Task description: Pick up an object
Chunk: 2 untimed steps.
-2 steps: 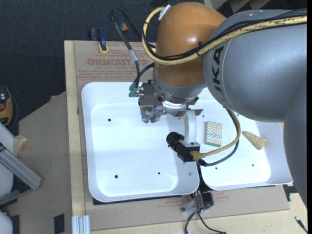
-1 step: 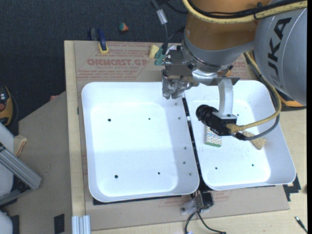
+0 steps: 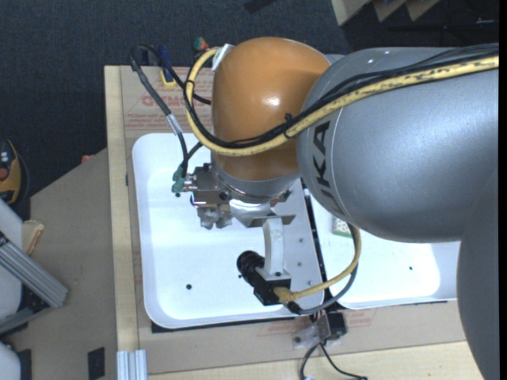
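A single fixed camera looks steeply down on the white bins (image 3: 158, 236), close above the arm (image 3: 396, 133).

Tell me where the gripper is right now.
The gripper hangs over the left bin, toward its upper middle, just below the arm's orange band.

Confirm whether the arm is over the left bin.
Yes: the arm reaches in from the right and hangs above the left bin.
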Tool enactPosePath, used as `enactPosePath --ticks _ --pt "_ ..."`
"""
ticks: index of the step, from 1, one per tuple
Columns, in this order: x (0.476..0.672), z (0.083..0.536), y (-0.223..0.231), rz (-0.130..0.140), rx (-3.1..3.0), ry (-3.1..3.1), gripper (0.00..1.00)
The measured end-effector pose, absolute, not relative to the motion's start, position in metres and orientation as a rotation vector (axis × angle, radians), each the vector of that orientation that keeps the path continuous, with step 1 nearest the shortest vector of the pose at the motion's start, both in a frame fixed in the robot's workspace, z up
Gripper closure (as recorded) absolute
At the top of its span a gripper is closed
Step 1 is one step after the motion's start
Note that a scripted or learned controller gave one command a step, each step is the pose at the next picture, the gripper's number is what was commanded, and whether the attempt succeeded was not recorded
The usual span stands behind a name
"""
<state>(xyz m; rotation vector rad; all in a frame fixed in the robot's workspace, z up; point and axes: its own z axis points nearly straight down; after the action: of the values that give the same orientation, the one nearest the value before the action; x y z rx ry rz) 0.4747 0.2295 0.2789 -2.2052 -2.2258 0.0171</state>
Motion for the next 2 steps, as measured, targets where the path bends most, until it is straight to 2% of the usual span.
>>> enactPosePath --ticks 1,2 --pt "0.48 0.464 0.224 -0.03 -2.224 -2.228 1.0" --pt "0.477 0.328 0.224 0.023 -2.219 -2.216 1.0"
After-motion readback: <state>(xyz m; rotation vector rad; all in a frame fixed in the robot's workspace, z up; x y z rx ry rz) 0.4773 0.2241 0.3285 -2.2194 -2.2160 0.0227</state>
